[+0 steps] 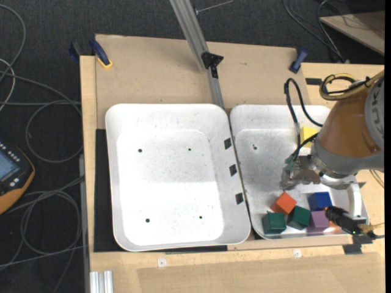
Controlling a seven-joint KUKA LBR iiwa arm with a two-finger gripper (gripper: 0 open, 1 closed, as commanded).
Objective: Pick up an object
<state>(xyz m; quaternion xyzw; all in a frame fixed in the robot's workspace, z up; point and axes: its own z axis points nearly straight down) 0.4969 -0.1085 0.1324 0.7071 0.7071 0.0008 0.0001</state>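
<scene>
Several small blocks lie in the near corner of the right bin [263,133]: an orange block [284,202], two green blocks [274,222] [299,217], a blue block [319,201] and a purple block [318,221]. A yellow block [309,133] shows further back, partly behind the arm. My gripper [297,174] hangs low over the right bin, just above and behind the orange block. The wrist body covers its tips, and nothing visible is held.
The left bin [165,176] sits beside the right one, with black clips along the shared wall. A slanted metal bar [195,35] crosses the back of the bench. Black cables loop off the arm above the right bin.
</scene>
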